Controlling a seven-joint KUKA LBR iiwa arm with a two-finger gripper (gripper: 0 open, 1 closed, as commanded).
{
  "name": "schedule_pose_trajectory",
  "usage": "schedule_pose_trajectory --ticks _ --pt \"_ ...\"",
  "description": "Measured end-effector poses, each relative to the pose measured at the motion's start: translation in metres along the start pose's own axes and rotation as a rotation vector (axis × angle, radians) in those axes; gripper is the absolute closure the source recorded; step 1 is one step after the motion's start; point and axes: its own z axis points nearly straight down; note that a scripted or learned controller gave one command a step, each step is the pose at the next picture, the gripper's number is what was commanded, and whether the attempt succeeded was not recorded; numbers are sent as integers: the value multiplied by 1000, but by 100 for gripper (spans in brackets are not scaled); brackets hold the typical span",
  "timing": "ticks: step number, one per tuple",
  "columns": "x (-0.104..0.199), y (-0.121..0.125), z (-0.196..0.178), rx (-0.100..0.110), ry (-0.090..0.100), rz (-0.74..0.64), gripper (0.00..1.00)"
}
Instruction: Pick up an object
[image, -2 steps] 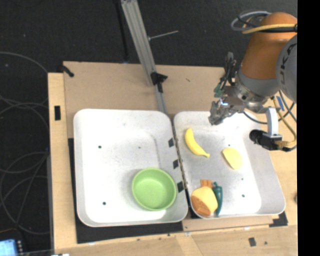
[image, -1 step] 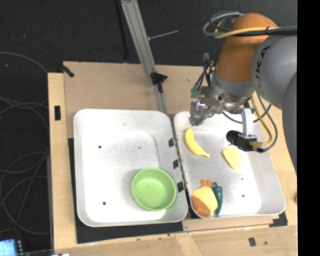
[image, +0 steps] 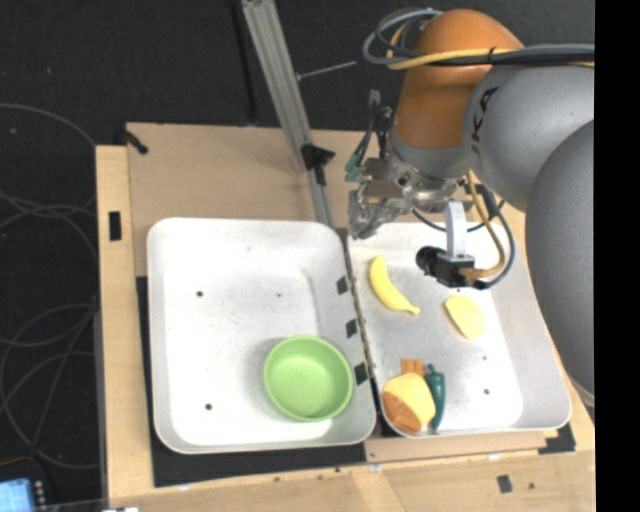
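Banana (image: 392, 287): light, stiff, curved; mid-body grasp advised.
Gripper (image: 364, 222) hovered near; opening and hold could not be determined.

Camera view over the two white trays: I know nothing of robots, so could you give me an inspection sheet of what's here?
Surface: tan bench bearing a left white bin and a right white bin, side by side.
Job's things: yellow banana, pale yellow wedge, orange and yellow toy piece with a green part in the right bin; green round bowl in the left bin.
Clutter: nothing seen.
Grippers: gripper above the far end of the divide between the bins, holding nothing visible.
Cables: loops at the arm's wrist; thin wires on the dark floor.
Surroundings: slanted metal pole.
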Motion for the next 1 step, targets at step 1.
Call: schedule_pose_trajectory --ticks 1 --pt "57 19 5 0 1 -1 100"
